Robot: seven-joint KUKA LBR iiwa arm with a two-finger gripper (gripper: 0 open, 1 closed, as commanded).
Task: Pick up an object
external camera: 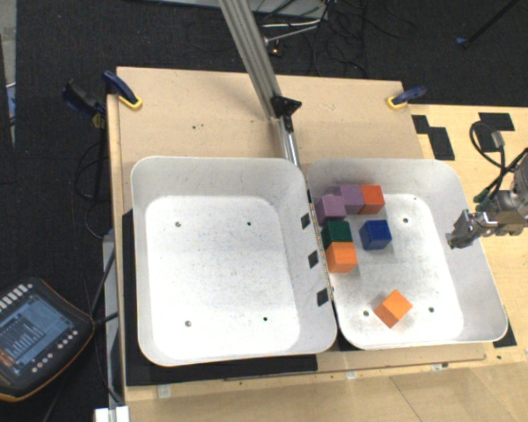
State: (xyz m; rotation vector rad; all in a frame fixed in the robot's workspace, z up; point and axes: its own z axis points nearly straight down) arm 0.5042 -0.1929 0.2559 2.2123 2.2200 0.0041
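The right bin (440,280) holds several small blocks. Two purple blocks (341,202) and an orange block (371,198) sit near its back left. A green block (337,231) and another orange block (341,257) lie along the left wall. A blue block (375,234) rests just right of the green one. A lone orange block (392,309) lies toward the front. My gripper (464,234) hangs at the right rim of this bin, well right of the blocks, with nothing seen between its fingers.
The left bin (158,262) lies beside the right one. A metal pole (255,51) slants down from the top to the gap between the bins. A teach pendant (26,337) lies at the lower left, off the bench.
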